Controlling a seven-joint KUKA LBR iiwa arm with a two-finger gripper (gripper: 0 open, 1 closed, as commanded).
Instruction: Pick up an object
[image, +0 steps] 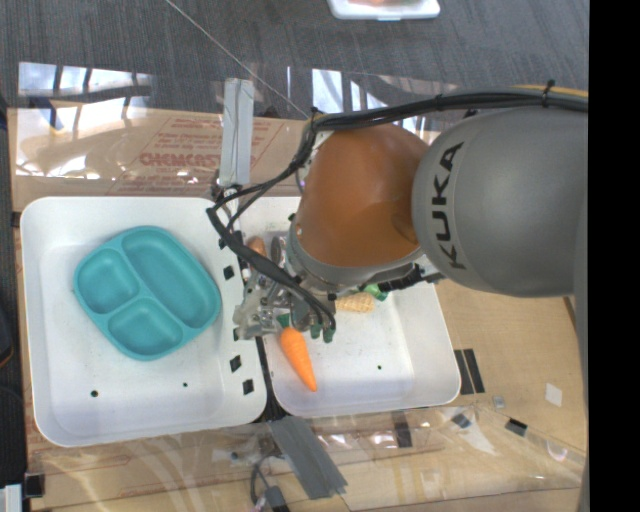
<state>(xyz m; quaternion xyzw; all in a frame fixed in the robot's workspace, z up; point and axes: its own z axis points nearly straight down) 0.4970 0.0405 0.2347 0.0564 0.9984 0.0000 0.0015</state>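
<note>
**Desk:** Teal first, at the left?

**Photographer:** Yes. A teal divided plate (148, 290) lies in the left bin (50, 330), three compartments, nothing in them. Right of it, across the shared rims, the gripper (268, 312) hangs low at the right bin (420, 365)'s left side, under the arm's orange band (355, 200). Cables and wrist hardware crowd it; whether the tool is apart or together, I cannot tell.

**Desk:** And the thing to pick?

**Photographer:** An orange toy carrot (297, 358) lies just near of the gripper, thick end up by it, tip pointing to the near edge. It looks like light, stiff plastic, smooth and tapered, so likely to slip; the thick upper half seems the better place to pinch, across its width. A pale yellow item (354, 302) shows further right, half under the wrist.

**Desk:** Room to move?

**Photographer:** The carrot lies close to the bin's left wall, leaving little margin there. Open white floor spreads right and near.
</note>
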